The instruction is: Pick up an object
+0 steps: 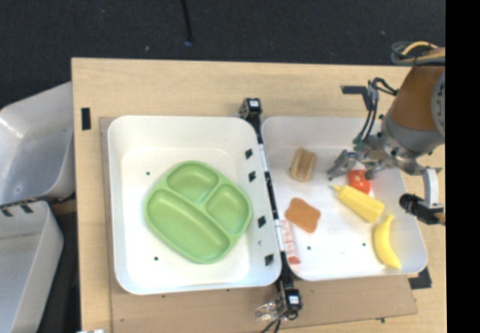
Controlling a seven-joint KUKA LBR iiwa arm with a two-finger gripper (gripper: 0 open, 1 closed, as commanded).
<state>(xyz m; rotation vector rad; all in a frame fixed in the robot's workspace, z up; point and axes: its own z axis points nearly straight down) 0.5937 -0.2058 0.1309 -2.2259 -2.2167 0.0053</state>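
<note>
My gripper (pixel 358 167) hangs over the back of the right bin (pixel 330 268), open, its two grey fingers splayed apart. A small red object (pixel 361 182) lies just in front of the fingertips, touching or nearly touching them; nothing is lifted. Beside the red object lies a yellow corn cob (pixel 361 204). A banana (pixel 385 243) rests near the bin's right front corner. A tan bread piece (pixel 303 164) and an orange-brown flat piece (pixel 303 214) lie in the bin's left half.
The left bin (pixel 127 264) holds a green divided plate (pixel 198 211). A central rail with black clips (pixel 262 189) separates the bins. The grey arm with its orange band (pixel 416 99) comes in over the right bin's far right corner.
</note>
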